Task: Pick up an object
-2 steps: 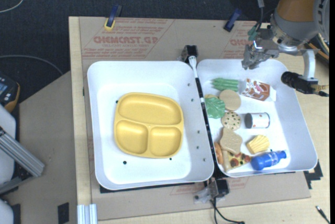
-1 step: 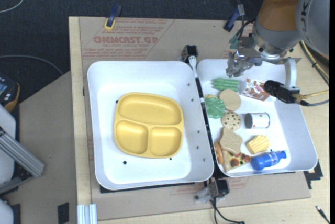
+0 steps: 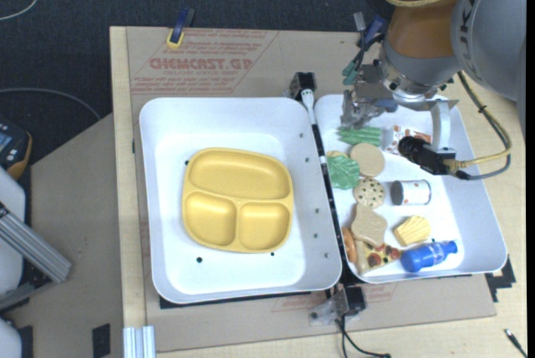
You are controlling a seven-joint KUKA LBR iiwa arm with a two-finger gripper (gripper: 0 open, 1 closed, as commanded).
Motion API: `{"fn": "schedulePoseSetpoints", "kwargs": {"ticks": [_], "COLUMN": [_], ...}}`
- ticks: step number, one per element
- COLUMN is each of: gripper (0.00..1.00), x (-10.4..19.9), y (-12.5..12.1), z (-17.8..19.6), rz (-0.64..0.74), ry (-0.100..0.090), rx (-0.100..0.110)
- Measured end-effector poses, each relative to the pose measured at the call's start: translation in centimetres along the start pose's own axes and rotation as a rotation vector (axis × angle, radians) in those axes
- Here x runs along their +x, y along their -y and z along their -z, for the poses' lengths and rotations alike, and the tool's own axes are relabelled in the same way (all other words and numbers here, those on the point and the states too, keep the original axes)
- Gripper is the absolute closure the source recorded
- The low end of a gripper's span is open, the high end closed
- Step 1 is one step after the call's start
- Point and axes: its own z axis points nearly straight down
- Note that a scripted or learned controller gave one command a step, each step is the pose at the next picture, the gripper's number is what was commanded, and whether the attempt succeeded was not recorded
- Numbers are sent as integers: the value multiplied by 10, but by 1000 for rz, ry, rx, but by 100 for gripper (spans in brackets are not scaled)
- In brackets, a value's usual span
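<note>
Your bench point(image 3: 209, 55) is a tan board seen from above at a slant, carrying two shallow white bins side by side. The arm point(image 3: 468, 5), grey with an orange band, reaches in from the right and bends down over the far end of the right bin.

The left bin point(image 3: 159, 130) holds one thing — a yellow divided plate point(image 3: 237, 199) with one long section at the back and two smaller ones in front, lying flat near the bin's middle.

The right bin point(image 3: 476, 218) is crowded with toy food. Going roughly from larger to smaller: a blue bottle point(image 3: 428, 255) lies on its side at the near edge; a slice of toast point(image 3: 368, 226) sits left of it, just above a small pile of mixed pieces point(image 3: 372, 254); a green leafy piece point(image 3: 343, 170) rests against the bin's left wall; a round tan cracker point(image 3: 366, 158) lies just beside it, with a speckled cookie point(image 3: 369, 193) below. A small grey and white can point(image 3: 411, 192) lies on its side near the middle, and a yellow ridged wedge point(image 3: 412, 229) sits below it.

The gripper point(image 3: 361, 115) hangs low at the far left corner of the right bin, directly over a pale green ridged piece point(image 3: 361, 135). You cannot tell how wide its jaws stand — they are too small and cluttered to read.
</note>
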Motion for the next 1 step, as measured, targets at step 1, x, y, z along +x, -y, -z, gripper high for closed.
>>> {"fn": "schedulePoseSetpoints", "kwargs": {"ticks": [1], "gripper": [100], "x": [44], "y": [31], "z": [11], "rz": [1], "ry": [-1], "rx": [0]}}
